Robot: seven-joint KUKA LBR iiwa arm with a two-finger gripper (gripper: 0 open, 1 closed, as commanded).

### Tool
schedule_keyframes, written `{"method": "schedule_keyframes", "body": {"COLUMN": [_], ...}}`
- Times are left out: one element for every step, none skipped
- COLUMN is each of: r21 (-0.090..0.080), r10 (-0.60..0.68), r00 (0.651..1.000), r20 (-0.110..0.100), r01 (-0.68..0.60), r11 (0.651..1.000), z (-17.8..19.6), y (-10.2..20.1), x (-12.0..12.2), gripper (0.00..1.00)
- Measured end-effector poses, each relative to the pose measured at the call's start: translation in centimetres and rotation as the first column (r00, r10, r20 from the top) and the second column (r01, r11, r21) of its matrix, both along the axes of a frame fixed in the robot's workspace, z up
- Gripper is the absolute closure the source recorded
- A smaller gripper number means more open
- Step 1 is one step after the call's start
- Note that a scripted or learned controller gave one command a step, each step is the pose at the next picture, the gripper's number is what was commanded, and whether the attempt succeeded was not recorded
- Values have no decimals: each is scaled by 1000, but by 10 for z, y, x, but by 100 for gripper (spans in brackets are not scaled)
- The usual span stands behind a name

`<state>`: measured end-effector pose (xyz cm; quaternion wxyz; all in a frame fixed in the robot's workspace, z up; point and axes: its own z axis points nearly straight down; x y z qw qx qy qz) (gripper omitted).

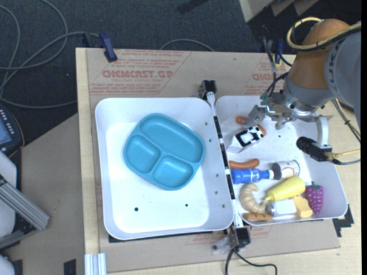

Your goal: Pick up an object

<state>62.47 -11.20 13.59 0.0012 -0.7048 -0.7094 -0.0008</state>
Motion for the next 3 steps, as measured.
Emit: {"method": "schedule_keyframes", "body": {"r21": [-2, -3, -4], "r10": [-4, -6, -5], "r00": [1000, 1000, 1000], "r20": [-5, 3, 4], "r01": [4, 6, 5], "r11": [1000, 1000, 1000], "z": [-55, -51, -51], "y": [17, 19, 20], "x": [11, 19, 37], "gripper": [0, 0, 0]}}
